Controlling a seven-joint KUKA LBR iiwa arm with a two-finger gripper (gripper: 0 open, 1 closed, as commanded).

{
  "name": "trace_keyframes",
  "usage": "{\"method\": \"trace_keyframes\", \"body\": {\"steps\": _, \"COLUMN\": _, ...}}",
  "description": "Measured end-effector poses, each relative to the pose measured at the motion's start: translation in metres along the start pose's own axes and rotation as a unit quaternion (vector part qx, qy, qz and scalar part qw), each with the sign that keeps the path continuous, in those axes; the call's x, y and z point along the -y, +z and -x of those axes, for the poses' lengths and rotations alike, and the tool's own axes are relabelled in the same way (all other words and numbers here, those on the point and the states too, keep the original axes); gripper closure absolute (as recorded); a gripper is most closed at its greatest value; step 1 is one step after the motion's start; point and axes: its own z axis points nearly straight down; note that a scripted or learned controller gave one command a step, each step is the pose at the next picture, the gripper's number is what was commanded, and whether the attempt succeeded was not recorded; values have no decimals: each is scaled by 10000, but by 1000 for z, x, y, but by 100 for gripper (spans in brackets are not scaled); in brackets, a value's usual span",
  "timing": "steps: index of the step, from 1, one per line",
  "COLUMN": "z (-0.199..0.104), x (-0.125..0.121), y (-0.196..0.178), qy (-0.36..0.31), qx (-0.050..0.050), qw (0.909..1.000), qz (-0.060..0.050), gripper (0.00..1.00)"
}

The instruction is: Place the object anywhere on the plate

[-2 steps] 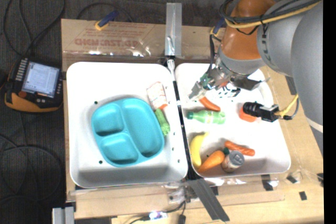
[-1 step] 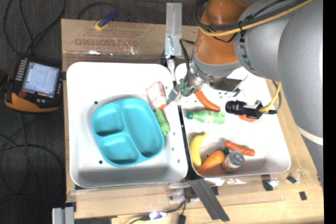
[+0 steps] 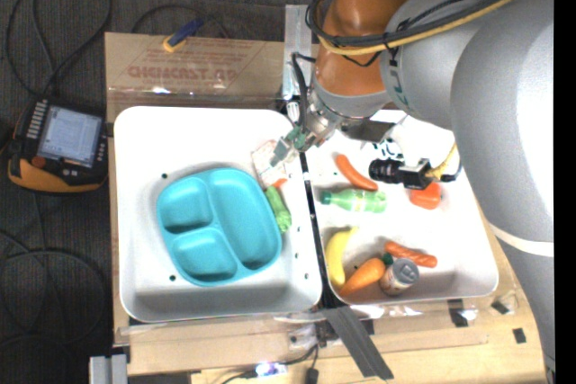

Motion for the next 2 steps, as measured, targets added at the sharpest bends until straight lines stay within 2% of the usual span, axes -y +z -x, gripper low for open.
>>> {"method": "trace_keyframes", "body": {"steps": 1, "z": -46, "x": 27, "y": -11, "qy": -1157, "qx": -1, "qw": 9933, "qz": -4, "gripper": 100}}
{"method": "trace_keyframes", "body": {"steps": 2, "z": -96, "x": 5, "y": 33, "qy": -1866, "qx": -4, "qw": 9824, "qz": -5, "gripper": 100}}
